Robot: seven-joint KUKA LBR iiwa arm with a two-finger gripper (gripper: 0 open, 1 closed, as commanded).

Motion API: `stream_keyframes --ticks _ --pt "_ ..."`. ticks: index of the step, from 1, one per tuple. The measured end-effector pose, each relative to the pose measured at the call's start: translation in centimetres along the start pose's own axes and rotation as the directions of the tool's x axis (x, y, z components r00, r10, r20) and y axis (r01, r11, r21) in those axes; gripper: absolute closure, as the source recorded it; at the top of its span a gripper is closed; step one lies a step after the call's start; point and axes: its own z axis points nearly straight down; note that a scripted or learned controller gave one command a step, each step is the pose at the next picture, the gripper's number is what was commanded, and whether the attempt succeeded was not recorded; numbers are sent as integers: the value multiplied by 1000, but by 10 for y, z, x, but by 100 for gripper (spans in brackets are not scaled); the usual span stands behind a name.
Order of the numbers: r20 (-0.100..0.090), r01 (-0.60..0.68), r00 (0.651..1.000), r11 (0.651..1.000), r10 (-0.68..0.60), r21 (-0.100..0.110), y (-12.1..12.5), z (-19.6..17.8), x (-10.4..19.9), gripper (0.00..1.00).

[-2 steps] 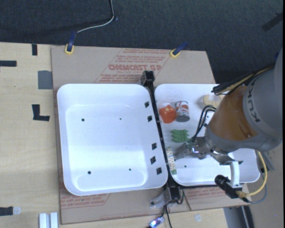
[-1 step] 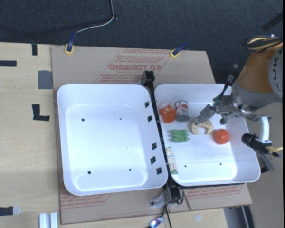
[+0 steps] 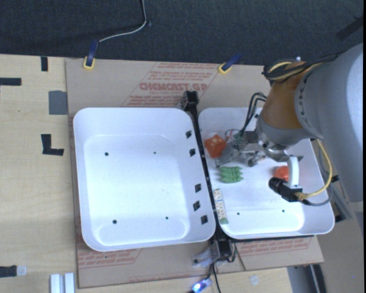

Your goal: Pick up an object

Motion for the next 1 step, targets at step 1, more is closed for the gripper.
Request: stream_keyframes --ticks 1 --pt "4 -3 1000 1000 3 -4 3 9 15 0"
